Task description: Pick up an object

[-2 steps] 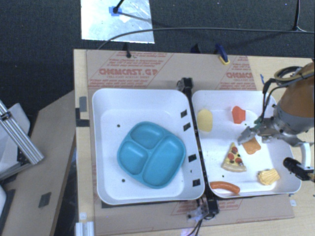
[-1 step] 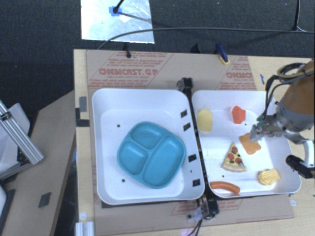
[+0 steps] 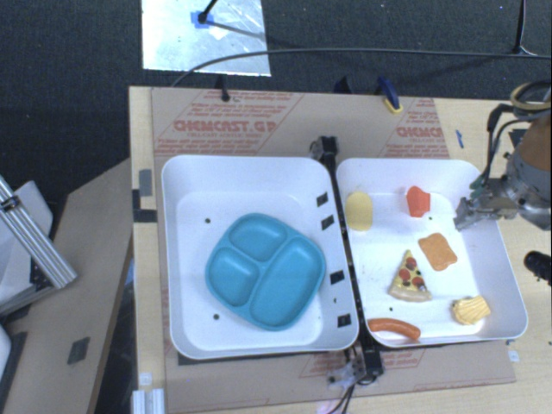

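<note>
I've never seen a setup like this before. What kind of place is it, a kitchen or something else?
Probably a robotics lab, not a kitchen. The food in the right bin, like the pizza slice, looks like toys, a blue divided plate lies in the left bin, and a robot hand reaches in.

A blue plastic three-compartment plate [image 3: 264, 271] lies in the left shallow white bin [image 3: 185, 231], slightly turned. The right shallow white bin [image 3: 504, 274] sits beside it, the two meeting along a dark seam with black clips [image 3: 332, 222]. Both rest on a brown cardboard sheet printed with red lettering [image 3: 228, 123] that covers the pale wooden surface [image 3: 95, 231]. Beyond it, a crinkled silvery foil square [image 3: 204, 24] lies on dark carpet [image 3: 388, 11], with blue tape [image 3: 202, 18] stuck on it. A blue clamp [image 3: 388, 91] grips the far edge.
</note>
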Motion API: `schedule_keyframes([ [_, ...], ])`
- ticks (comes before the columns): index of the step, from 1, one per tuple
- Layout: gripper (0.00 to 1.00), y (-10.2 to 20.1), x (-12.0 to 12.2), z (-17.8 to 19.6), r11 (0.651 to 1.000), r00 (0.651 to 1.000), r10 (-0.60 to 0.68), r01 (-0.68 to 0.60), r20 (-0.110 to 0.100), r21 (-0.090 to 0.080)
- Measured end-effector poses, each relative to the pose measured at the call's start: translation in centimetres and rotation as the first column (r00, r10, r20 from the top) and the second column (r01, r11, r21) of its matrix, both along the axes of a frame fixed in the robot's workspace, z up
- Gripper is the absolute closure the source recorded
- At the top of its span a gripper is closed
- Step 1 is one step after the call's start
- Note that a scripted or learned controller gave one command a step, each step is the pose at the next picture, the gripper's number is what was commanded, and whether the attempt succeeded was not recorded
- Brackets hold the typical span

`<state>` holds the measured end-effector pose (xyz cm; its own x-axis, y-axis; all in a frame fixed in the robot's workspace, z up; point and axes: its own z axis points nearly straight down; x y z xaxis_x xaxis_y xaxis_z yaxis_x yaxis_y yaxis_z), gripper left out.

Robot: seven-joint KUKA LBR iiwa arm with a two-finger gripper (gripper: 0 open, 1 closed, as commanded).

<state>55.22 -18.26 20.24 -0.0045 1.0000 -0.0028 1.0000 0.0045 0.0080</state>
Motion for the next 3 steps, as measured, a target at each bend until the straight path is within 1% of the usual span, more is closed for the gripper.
schedule_keyframes([
  [1,1.00,0.0,0.1,2.4,1.000,1.000,0.000,0.000,-0.003,0.001],
  [2,1.00,4.2,-0.3,2.3,1.000,1.000,0.004,-0.004,-0.006,0.003],
  [3,1.00,9.8,-1.5,1.4,1.000,1.000,0.005,-0.005,-0.008,0.004],
])
